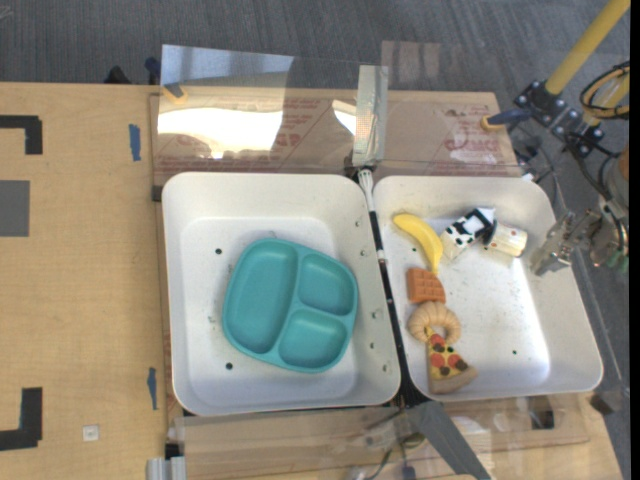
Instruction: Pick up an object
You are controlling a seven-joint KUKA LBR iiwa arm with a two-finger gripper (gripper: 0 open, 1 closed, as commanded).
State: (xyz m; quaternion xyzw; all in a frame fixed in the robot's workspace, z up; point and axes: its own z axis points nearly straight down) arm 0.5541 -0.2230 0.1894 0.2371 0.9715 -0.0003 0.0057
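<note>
Furthest from the hand, the teal divided plate (290, 305) lies in the left bin (190, 208). Nearer, in the right bin (530, 363), are a toy banana (420, 238), waffle (425, 286) and pizza slice (447, 360). A toy cow (470, 228) lies closest. The hand (556, 250) hangs at that bin's far rim, holding nothing; its state I cannot tell. The approach seems barely begun: next, probably move over the cow and descend.

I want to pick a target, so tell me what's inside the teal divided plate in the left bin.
The teal divided plate in the left bin holds nothing visible in any of its three compartments. Whatever lies beneath the plate is covered.
</note>
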